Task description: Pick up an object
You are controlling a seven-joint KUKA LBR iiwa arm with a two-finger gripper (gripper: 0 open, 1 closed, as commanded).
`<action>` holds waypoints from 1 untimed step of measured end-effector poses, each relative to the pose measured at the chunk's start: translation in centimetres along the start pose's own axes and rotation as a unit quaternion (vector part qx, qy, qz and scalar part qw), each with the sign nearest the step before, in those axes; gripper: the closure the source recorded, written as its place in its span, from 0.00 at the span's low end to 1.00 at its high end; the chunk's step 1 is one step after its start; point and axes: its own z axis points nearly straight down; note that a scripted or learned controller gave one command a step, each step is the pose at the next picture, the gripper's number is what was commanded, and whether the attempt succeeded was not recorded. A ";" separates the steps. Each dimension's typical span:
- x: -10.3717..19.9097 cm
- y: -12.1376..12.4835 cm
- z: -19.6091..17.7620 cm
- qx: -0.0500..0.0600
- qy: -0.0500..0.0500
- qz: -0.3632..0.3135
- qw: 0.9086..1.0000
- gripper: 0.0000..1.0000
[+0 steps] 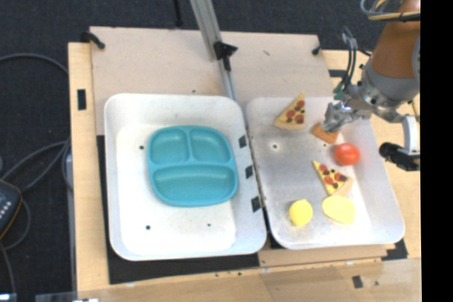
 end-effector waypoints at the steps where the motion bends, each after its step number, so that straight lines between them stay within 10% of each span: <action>1: -0.3 0.3 -4.4 0.001 0.000 -0.003 1.000 1.00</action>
